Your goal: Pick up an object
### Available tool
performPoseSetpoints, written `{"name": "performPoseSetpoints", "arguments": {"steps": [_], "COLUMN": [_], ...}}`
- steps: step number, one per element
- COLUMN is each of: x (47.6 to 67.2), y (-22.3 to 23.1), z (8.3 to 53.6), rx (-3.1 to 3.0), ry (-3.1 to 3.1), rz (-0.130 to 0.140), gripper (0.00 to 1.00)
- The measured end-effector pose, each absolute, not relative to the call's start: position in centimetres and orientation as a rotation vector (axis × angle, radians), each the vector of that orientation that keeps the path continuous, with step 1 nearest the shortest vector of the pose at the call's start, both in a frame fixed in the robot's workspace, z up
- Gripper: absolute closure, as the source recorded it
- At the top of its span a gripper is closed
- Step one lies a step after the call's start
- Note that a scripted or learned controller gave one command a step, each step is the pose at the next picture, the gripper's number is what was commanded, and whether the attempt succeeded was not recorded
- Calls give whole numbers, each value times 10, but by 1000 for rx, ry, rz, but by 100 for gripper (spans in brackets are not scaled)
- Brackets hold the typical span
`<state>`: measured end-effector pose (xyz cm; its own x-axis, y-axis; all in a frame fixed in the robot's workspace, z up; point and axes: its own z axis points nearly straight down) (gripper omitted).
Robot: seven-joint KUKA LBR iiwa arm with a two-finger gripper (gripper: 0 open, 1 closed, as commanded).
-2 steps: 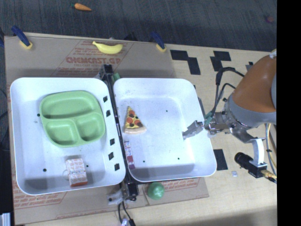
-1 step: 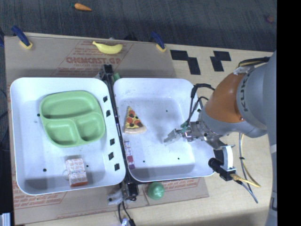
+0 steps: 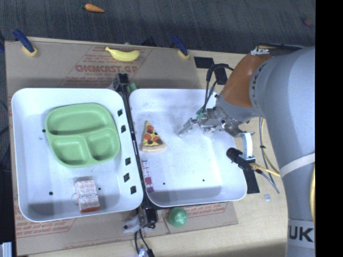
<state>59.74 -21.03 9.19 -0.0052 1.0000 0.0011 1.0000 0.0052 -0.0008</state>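
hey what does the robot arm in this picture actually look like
The arm is a thick, rounded grey tube with an orange band above the wrist. Black cables loop near the band. The gripper is small, metallic and grey. White letters "UK" show low on the arm.

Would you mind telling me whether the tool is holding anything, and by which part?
Nothing is held: the tool sits above bare bin floor, right of the pizza slice.

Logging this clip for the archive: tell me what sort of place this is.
Likely a robot grasping test bench in a lab: two white bins clamped on cardboard, toy props such as a pizza slice and banana, and a KUKA arm.
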Motion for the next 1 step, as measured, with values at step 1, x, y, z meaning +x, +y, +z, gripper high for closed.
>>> {"name": "performPoseSetpoints", "arguments": {"steps": [1], "x": [618], "y": [-208], "z": [233], "rx": [-2218], "ry": [-2232], "rz": [-3], "gripper": [0]}}
